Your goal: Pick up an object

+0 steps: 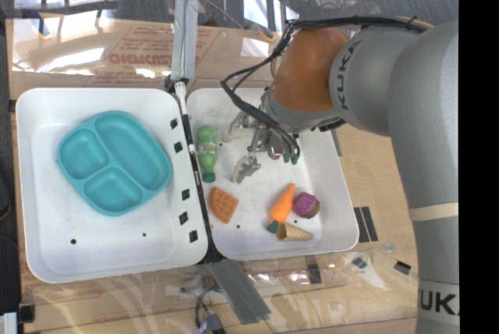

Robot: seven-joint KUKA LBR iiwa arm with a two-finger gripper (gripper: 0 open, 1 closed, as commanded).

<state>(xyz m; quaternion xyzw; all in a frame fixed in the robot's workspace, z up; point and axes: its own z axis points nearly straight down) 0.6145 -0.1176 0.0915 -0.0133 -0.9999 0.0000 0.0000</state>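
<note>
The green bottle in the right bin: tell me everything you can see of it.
The small green plastic-looking toy bottle lies on its side on the floor of the right white bin, close along that bin's left wall by the divider between the bins. Its long axis runs roughly up and down the camera view, with a paler band or label around its middle. Nothing appears to grip it; the gripper hangs to its right, apart from it. The orange waffle-patterned toy lies just below it.

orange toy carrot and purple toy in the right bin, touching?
Touching. The camera view shows the orange toy carrot lying tilted with its upper end meeting the purple toy, no white bin floor between them.
</note>
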